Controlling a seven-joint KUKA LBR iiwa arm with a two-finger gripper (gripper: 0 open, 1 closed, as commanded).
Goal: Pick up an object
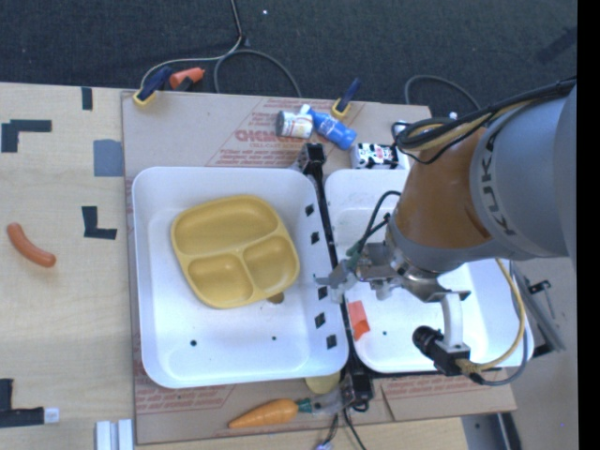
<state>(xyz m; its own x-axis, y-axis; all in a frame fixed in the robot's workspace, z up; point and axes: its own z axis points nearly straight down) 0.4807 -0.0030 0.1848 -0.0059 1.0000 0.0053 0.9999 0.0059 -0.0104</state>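
Observation:
The grey and orange arm (469,195) reaches in from the right and hangs over the right bin (497,298). My gripper (364,272) sits low at the bin's left side, close to the divider, mostly hidden under the wrist. A small orange-red object (357,320) lies on the bin floor just in front of it. The left bin (150,279) holds a yellow divided plate (236,249), with a small brown item (275,298) at the plate's front edge.
A carrot (265,412) lies on the cardboard in front of the bins. A white and blue bottle (314,125) and clamps (169,81) sit behind them. A sausage (31,245) rests on the bench at far left. Cables trail around the arm.

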